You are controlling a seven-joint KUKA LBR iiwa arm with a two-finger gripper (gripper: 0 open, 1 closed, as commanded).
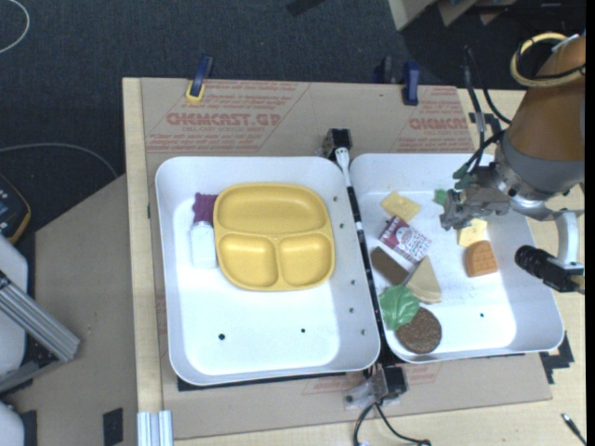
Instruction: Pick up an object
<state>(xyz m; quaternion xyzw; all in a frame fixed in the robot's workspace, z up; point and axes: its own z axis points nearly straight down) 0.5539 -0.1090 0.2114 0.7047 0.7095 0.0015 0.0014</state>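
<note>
Two white bins sit side by side on the table (pixel 279 110). The left bin (pixel 186 249) carries one yellow divided tray (pixel 274 235), with a small purple-and-white item (pixel 202 226) tucked against its left edge. The right bin (pixel 530 314) is the busy one: one pale cheese wedge (pixel 401 204) toward the upper middle, one red-and-white packet (pixel 406 241) below it, one brown slab (pixel 390 268), one tan wedge (pixel 428 283), one green leaf piece (pixel 399 303) and one dark round cookie (pixel 420 330) at the lower edge. One orange-brown bread slice (pixel 480 258) lies right of centre. The end effector (pixel 462 208) hangs at the upper right of that bin, just above a small yellow piece (pixel 473 232), with the bread slice close below; whether its fingers are spread or closed, I cannot tell. A black cable (pixel 479 110) trails over the arm's side.
</note>
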